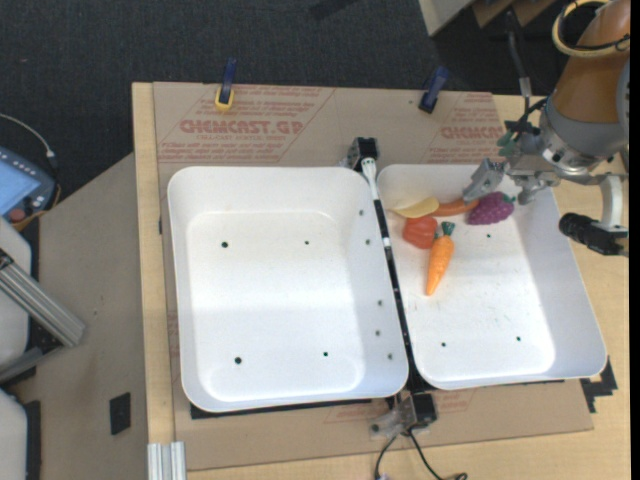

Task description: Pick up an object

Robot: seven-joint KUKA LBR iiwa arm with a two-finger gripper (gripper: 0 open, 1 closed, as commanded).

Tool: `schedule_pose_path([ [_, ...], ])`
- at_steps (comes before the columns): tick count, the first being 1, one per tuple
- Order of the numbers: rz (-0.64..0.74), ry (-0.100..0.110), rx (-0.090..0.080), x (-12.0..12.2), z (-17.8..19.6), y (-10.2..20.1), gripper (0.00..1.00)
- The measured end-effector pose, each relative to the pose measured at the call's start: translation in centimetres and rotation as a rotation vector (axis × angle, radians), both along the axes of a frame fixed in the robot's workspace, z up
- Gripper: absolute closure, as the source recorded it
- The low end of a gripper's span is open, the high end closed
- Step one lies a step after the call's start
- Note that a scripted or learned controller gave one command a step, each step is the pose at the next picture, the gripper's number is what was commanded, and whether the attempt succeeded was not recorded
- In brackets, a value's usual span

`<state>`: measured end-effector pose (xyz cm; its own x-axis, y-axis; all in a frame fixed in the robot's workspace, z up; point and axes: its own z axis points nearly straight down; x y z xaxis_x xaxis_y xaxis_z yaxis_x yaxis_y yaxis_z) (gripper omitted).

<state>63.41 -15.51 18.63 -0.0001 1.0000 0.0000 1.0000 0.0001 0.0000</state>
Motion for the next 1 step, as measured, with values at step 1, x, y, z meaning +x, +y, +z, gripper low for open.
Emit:
schedule_pose_path([
  [1, -0.001, 0.007, 0.003, -6.72, -4.54, 2.81, 0.00],
])
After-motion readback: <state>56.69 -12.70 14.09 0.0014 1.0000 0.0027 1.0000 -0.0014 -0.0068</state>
